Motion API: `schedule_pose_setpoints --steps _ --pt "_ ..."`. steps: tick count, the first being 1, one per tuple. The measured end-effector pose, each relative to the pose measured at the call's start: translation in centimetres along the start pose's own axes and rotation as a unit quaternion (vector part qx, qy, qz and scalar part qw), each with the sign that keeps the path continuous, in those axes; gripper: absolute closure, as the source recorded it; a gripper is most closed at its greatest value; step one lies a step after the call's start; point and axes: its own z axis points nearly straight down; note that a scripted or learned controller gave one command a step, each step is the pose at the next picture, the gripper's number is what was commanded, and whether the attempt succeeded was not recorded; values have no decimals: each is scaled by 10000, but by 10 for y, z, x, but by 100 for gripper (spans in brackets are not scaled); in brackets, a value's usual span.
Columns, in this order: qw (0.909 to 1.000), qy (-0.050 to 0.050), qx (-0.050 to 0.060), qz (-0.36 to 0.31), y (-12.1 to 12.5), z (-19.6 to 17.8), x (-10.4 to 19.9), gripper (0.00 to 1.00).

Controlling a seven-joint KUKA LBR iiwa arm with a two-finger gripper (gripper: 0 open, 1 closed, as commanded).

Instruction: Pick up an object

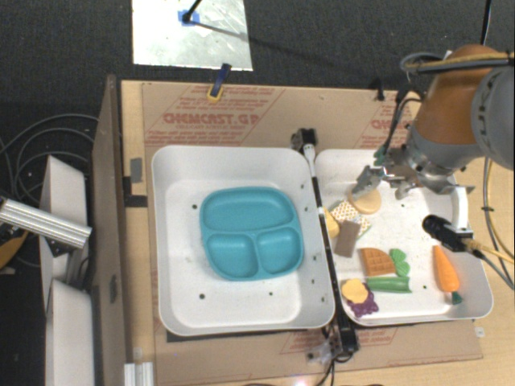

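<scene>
Nearest the camera, the front rim of the right bin (418,315) is crowded: grapes (364,302) touching a yellow disc (352,289) at the front-left corner, a green pod (388,284) just beside them, a waffle (375,260) and a green leafy bit (400,260) behind it. A carrot (445,270) lies near the right rim with bare floor between it and the waffle group. Along the divider sit a brown block (348,237), a checkered cracker (344,211) and a yellow piece (331,226), packed tight against the left wall. A black part (438,228) of the arm hangs over the right-middle. Further back, a tan round cookie (368,203) lies near the jaws (375,177), which hover just above and behind it; cannot tell how far open they are or whether they hold anything. The back-left of that bin is bare. The left bin (177,256) has a blue tray (250,232) in the middle, wide margins all round. Beyond, bare worktop (265,115).
</scene>
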Motion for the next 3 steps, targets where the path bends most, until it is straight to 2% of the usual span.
schedule_pose_setpoints --steps 1,2,3 --pt "10000 40 24 14 -56 104 -7 0" --pt "10000 -23 -46 -2 26 102 -52 0" --pt "10000 0 6 -4 6 104 -31 0"
